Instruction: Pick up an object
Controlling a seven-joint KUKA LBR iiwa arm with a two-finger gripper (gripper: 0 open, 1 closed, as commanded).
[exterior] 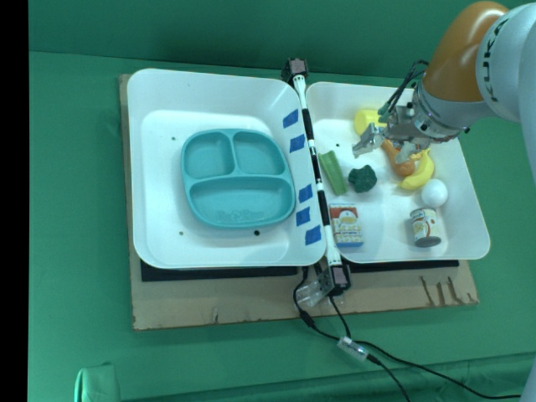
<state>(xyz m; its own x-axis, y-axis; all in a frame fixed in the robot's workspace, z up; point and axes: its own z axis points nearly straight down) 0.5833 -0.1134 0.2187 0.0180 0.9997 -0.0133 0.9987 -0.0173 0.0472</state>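
Pincer (387,143), its grip state impossible to tell, poised in the right bin (469,241) over the crowded orange carrot (395,159) and banana (421,171); closing here risks pinching both or slipping off.

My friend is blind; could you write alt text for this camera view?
A grey robot arm's gripper hovers over toy food in the right white bin: yellow banana, dark green broccoli, white ball. The left white bin holds a teal divided plate.
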